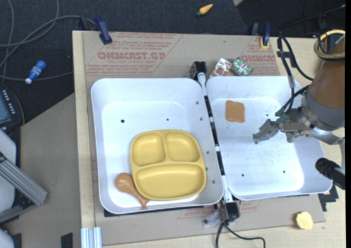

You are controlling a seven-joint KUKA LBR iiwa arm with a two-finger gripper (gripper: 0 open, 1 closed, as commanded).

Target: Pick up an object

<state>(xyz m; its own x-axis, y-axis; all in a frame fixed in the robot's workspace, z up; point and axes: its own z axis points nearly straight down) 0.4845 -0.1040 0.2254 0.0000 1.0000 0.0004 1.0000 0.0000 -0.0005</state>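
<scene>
Gripper (262,134) hovered over the right bin (263,178), fingers apart and empty. The brown slice (235,111) lay near; squaring over it first seemed wise.

Dark carpet floor (137,0) (cables (33,16) trailing) surrounds the cardboard-topped bench (164,49).

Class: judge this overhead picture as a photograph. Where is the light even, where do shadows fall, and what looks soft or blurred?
Camera view: light is even and diffuse across both white bins; a soft shadow lies under the gripper; the yellow divided plate shows mild sheen, no hard glare; the gripper and arm look slightly soft; the brown square piece stays reasonably sharp.
</scene>
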